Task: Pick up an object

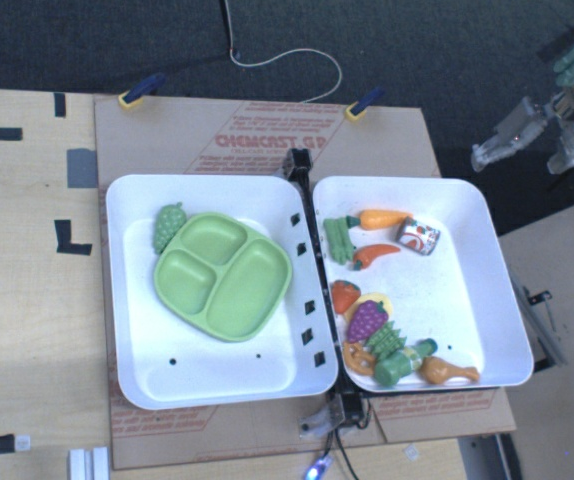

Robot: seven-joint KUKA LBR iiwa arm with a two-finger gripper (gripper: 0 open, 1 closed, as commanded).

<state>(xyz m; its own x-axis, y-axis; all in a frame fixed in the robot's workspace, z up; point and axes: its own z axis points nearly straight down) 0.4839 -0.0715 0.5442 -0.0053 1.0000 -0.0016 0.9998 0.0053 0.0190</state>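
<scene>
Task not started. My claw (527, 138) parked far right, off bins, grip state unreadable. Toys (387, 338) wait untouched in right bin (467, 200); everything left.

The claw (512, 140) sits at the right edge, blurred, and the arm behind it is cut off by that edge; whether its fingers are parted cannot be told. Well below and left of the claw, a heap of toy food (382, 343) crowds the near corner of the right bin (487, 268): purple grapes (365, 319) cover part of a yellow piece (375, 301), and a green piece (399, 363) overlaps an orange one (354, 360). Far left of the claw, a green bunch (169, 224) is partly hidden by the green plate (224, 276). The small can (418, 236) bears a label too small to read.
</scene>
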